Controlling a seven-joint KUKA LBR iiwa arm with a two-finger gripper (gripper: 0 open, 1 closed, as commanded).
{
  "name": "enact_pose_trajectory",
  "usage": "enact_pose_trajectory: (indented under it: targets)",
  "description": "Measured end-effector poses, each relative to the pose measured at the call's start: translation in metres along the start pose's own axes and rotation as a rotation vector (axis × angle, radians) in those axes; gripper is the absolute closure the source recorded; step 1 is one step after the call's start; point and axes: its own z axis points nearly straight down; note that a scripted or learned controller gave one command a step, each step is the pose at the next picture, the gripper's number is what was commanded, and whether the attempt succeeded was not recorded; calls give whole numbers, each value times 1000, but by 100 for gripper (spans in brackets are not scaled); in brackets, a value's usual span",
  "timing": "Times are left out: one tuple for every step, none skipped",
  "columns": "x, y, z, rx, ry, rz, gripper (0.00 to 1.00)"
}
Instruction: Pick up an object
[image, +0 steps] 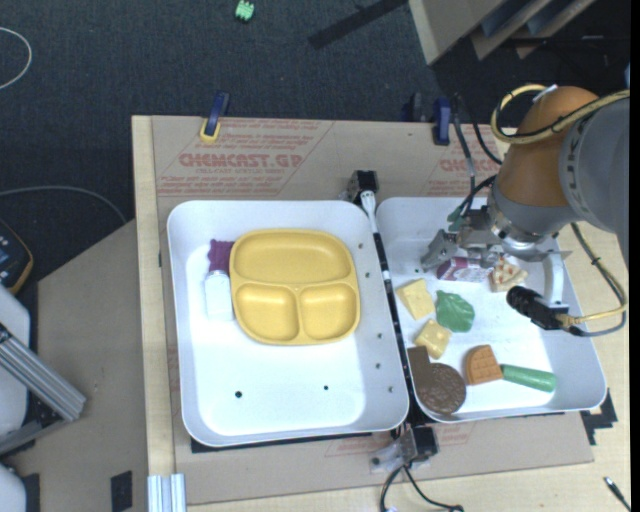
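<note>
The arm (545, 150) is reached in from the right and bent down over the far part of the right bin (575, 385). The gripper (468, 250) is lowered near the bin floor, beside a small pink-and-white object (468, 268) and a pizza-slice toy (508, 273). Jaw state cannot be told; nothing is seen held. Loose objects are spread nearer in the same bin: two yellow blocks (415, 298), a green lump (455, 311), a brown disc (441, 389), a green cylinder (527, 377). A yellow divided tray (295, 285) is placed in the left bin (280, 400).
</note>
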Motion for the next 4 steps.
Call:
enact_pose_trajectory:
  targets:
    - [-1,3,0,-11,1,0,0]
    - [-1,6,-13,-20,0,0,100]
    - [7,14,-66,-2,5,-3,100]
    - [7,16,-113,-2,4,-2,100]
